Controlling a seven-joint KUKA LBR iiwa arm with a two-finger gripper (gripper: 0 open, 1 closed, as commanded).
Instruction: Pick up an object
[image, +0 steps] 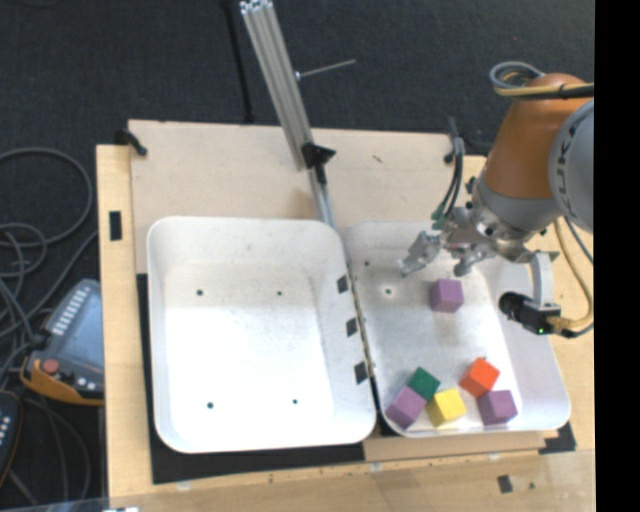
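Several small cubes lie in the right bin (392, 300). A purple cube (446, 295) sits alone near the bin's middle. At the front edge a green cube (424, 383), an orange cube (480, 376), a yellow cube (447, 406) and two more purple cubes (407, 405) (497, 406) are clustered together. My gripper (437, 264) hangs over the back of the right bin, just behind the lone purple cube. It is open, its fingers spread wide with nothing between them.
The left bin (250, 330) adjoins the right one. A slanted aluminium pole (285, 90) rises from the bench behind the bins. Cables and a teach pendant (70, 340) lie on the floor at the left. A black cable plug (520, 308) hangs by the bin's right wall.
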